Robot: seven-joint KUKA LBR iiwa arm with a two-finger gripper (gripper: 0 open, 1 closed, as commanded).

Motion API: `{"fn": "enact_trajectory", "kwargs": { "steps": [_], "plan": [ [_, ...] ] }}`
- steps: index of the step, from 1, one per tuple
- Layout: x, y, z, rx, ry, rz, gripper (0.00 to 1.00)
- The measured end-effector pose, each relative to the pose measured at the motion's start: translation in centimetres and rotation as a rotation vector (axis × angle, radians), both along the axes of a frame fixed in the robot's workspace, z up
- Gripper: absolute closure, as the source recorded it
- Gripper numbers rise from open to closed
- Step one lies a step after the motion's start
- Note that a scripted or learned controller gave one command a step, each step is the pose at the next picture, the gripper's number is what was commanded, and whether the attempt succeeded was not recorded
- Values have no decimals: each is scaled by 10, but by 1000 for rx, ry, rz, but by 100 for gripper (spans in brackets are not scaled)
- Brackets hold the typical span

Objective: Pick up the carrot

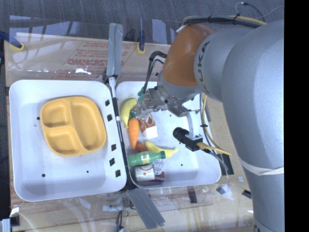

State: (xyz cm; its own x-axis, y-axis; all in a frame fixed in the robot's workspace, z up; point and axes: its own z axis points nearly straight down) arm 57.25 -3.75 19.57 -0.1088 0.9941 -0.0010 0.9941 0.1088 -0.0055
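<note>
- Carrot [133, 132] lies in right bin [208, 170], hard against its left wall, near the divider w/ left bin [24, 144].
- Long axis runs far-to-near; thick end far, tip near, pointing at green bottle [146, 158].
- Gripper [143, 105] sits just beyond carrot's far end, over the banana [126, 111] area. Open or closed: can't tell, blurred and hidden by wrist.
- Key relation: carrot is just near-side and slightly left of gripper; short move toward near edge is probably needed.
- Jaws should prob. close across carrot's width, i.e. left-right.
- Risk: clutter touching carrot, incl. a red-white packet [148, 125] on its right.
- Yellow divided plate [72, 125] in left bin, not involved.
</note>
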Motion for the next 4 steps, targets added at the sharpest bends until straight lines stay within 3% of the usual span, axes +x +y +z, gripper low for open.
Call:
{"fn": "enact_trajectory", "kwargs": {
  "steps": [1, 2, 3, 4],
  "plan": [
    [38, 44, 61, 1, -3, 134, 100],
    [38, 44, 61, 1, -3, 135, 0],
    [-20, 14, -8, 0, 1, -72, 0],
    [-23, -40, -7, -1, -2, -140, 0]
  ]
}}
